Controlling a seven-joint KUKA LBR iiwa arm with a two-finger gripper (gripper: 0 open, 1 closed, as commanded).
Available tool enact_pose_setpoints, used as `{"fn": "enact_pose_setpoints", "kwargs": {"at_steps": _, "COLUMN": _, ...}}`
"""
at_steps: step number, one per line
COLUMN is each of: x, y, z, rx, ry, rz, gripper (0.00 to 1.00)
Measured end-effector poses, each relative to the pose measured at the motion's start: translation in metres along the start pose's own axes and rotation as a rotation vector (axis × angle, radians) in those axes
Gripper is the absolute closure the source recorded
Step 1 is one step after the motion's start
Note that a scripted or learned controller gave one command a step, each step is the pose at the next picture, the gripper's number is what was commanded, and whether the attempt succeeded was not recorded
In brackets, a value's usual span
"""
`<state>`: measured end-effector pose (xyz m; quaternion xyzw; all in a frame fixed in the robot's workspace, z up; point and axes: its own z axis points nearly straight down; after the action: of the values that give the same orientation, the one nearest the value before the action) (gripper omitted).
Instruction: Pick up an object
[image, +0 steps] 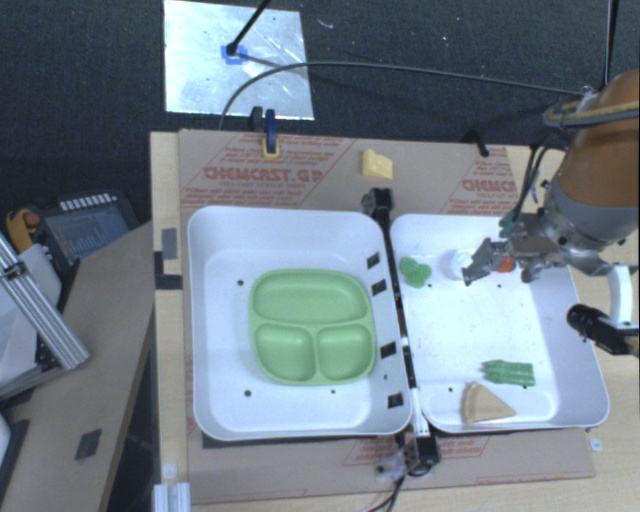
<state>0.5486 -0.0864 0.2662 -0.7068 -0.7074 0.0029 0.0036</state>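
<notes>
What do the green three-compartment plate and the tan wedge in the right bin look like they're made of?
The green three-compartment plate looks like moulded plastic with a matte finish: uniform colour, soft rounded dividers, no glare. The tan wedge seems a toy food piece, perhaps plastic or foam; too small to tell.

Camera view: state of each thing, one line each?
Gripper: over the right bin, near its far edge; grip unclear.
Green divided plate: flat in the left bin, compartments bare.
Small green piece: loose in the right bin.
Green leafy piece: lying flat.
Tan wedge: lying flat, near edge.
</notes>
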Motion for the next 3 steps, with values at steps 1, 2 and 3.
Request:
{"fn": "enact_pose_setpoints", "kwargs": {"at_steps": 1, "x": 0.000, "y": 0.002, "z": -0.005, "rx": -0.011, "ry": -0.001, "rz": -0.002, "gripper": 0.00}}
{"fn": "enact_pose_setpoints", "kwargs": {"at_steps": 2, "x": 0.004, "y": -0.005, "z": 0.054, "rx": -0.006, "ry": 0.000, "rz": -0.001, "gripper": 0.00}}
{"fn": "enact_pose_setpoints", "kwargs": {"at_steps": 3, "x": -0.001, "y": -0.004, "z": 0.116, "rx": -0.005, "ry": 0.000, "rz": 0.000, "gripper": 0.00}}
